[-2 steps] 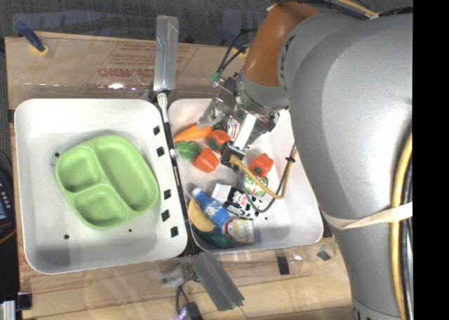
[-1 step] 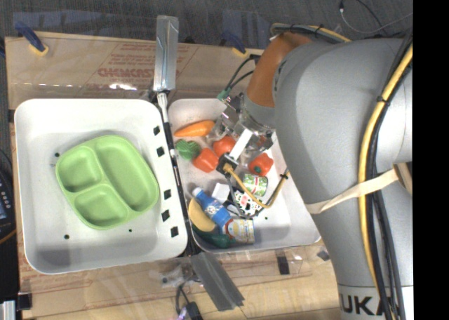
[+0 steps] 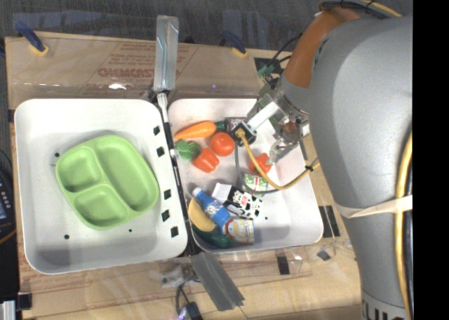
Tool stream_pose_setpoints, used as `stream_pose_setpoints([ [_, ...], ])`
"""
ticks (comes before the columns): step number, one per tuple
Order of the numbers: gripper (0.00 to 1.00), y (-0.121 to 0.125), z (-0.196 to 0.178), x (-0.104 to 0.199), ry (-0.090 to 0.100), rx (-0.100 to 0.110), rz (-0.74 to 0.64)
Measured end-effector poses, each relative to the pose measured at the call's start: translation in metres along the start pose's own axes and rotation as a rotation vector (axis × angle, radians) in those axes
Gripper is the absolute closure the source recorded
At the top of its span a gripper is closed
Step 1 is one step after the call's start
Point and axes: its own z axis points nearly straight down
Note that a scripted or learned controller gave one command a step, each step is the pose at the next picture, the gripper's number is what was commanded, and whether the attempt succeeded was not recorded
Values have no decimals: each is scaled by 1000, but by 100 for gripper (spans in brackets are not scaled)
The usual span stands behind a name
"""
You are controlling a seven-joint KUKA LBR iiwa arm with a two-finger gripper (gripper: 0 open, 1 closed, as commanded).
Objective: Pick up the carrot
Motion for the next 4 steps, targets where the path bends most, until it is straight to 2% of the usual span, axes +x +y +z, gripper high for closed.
stream_pose_setpoints([
  [1,0,-37,89,-3,0,-1,-118],
  [2,0,59,-13,-43,1,0,104],
  [3,0,52,74,-58,-2,3,-41],
  [4,0,61,-22,-44,0,0,248],
])
